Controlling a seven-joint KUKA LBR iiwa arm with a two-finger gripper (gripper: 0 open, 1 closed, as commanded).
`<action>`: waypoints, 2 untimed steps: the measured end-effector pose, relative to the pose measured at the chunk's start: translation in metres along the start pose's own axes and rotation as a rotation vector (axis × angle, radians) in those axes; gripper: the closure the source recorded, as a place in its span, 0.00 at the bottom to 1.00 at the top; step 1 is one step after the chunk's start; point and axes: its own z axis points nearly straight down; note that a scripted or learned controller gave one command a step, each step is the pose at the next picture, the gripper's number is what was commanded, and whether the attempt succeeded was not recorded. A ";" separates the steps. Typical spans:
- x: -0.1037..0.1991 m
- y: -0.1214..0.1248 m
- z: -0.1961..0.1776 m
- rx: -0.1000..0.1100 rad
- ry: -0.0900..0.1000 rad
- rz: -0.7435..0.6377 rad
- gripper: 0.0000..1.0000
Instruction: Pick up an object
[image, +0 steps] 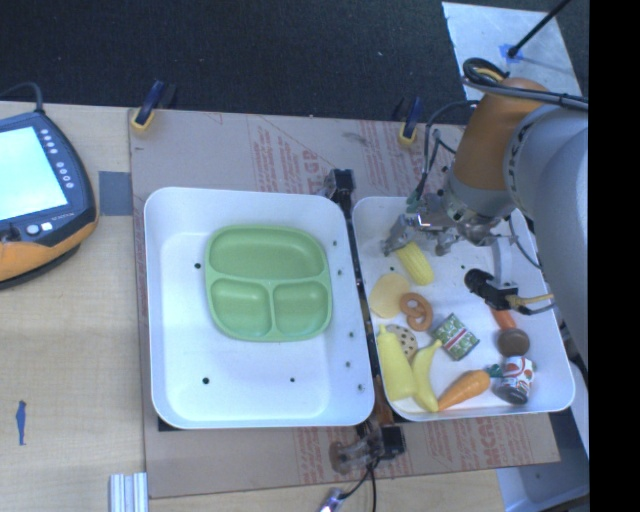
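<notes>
My gripper (428, 238) hangs low over the back left part of the right bin (553, 400), its metal fingers (396, 240) spread apart and open. A small yellow corn cob (415, 264) lies just in front of the fingers, close to the left one; nothing is clamped between them. Nearer the front lie a pale yellow round piece (388, 295), a brown pretzel (416, 310), a green packet (457, 336), a yellow bottle (394, 366), a banana (427, 373) and a carrot (463, 389).
The left bin (170, 330) holds a green divided plate (268, 280). A brown ball (514, 342) and a red-and-white can (515, 381) sit at the right bin's front right. A pendant with a screen (35, 195) lies on the bench at far left.
</notes>
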 end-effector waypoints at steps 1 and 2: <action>-0.004 0.000 0.000 -0.002 -0.001 0.002 0.00; -0.005 0.000 0.000 -0.002 -0.001 0.001 0.00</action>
